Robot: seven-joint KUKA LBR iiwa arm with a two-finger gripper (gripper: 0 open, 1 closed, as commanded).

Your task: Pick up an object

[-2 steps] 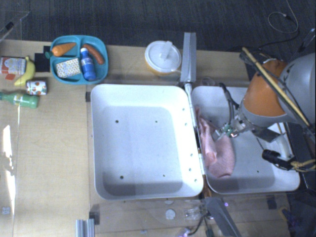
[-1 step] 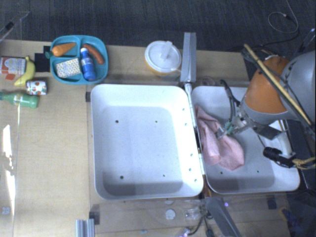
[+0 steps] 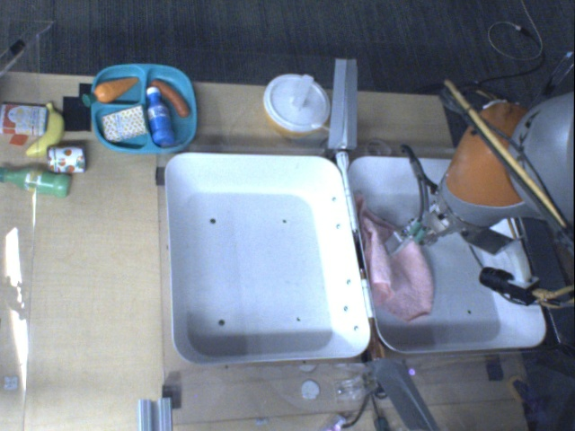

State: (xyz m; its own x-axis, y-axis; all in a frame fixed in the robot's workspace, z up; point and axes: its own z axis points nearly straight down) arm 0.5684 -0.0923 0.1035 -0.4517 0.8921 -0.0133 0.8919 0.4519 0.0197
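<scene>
Pink cloth (image 3: pixel 396 270) lies crumpled in right bin (image 3: pixel 467 326), against its left wall, long axis running top to bottom of view. Gripper (image 3: pixel 416 233) at cloth's upper right edge; finger spread cannot be told.

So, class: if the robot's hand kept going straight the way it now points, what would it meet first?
The hand points down and leftward in the right bin, right at the pink cloth. The cloth would likely be met first, then the bin floor beneath; from this single slanted view, the remaining gap is unclear.
</scene>
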